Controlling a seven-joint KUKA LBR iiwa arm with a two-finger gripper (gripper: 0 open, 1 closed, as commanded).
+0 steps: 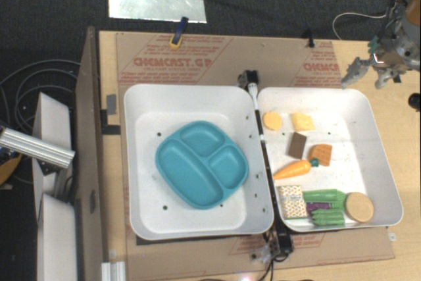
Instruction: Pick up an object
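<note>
Orange plastic carrot (292,170) lies mid right-hand white bin (378,135), long axis running left-right and slightly tilted; the two-finger gripper (368,73), fingers spread and holding nothing, hovers beyond the bin's far right corner.

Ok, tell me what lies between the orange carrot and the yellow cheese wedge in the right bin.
In the camera view, a brown block lies between the carrot and the cheese wedge, on the right bin's floor.
</note>
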